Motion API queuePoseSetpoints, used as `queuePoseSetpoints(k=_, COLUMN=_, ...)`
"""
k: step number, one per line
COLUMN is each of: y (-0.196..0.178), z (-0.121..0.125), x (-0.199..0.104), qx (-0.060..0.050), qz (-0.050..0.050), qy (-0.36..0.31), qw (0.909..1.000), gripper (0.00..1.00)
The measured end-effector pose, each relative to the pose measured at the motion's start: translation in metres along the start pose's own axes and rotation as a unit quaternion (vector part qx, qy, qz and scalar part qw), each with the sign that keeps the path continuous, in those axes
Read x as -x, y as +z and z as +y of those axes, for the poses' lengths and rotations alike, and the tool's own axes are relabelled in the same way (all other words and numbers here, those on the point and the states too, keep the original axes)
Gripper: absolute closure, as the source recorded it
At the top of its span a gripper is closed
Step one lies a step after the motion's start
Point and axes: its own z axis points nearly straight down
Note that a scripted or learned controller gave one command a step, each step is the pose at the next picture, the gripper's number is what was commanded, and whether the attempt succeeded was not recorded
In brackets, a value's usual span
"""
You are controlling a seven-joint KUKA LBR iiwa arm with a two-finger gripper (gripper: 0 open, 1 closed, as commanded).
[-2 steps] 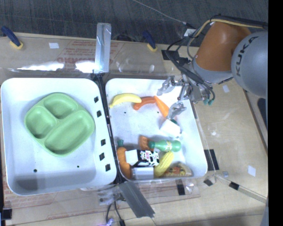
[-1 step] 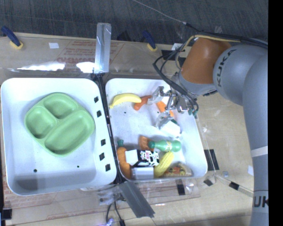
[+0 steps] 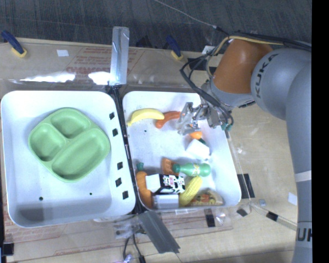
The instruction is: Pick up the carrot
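The carrot (image 3: 168,119), a short orange piece, lies tilted at the back of the right bin (image 3: 153,147), just right of a yellow banana (image 3: 145,115). My gripper (image 3: 187,120) hangs low over the bin, right beside the carrot's right end. The metal of the gripper hides whether it touches the carrot. Behind it, the grey arm with its orange band (image 3: 238,64) reaches in from the right.
Just below the gripper lie a small orange piece (image 3: 195,136) and a white block (image 3: 198,147). The bin's front holds a green bottle (image 3: 194,170), corn (image 3: 191,188), a cow-print carton (image 3: 171,183) and more orange food (image 3: 142,186). A green divided plate (image 3: 69,143) sits in the left bin.
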Motion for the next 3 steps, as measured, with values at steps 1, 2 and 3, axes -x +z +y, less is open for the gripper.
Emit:
queuePoseSetpoints(k=1, y=0.0, z=0.0, x=0.0, qx=0.0, qz=0.0, qy=0.0, qw=1.0, gripper=0.0)
queuePoseSetpoints(k=2, y=-0.011, z=0.0, x=0.002, qx=-0.001, qz=-0.002, qy=-0.001, qw=1.0, gripper=1.0)
queuePoseSetpoints(k=3, y=-0.059, z=0.0, x=-0.03, qx=0.0, qz=0.002, qy=0.122, qw=0.9926, gripper=1.0)
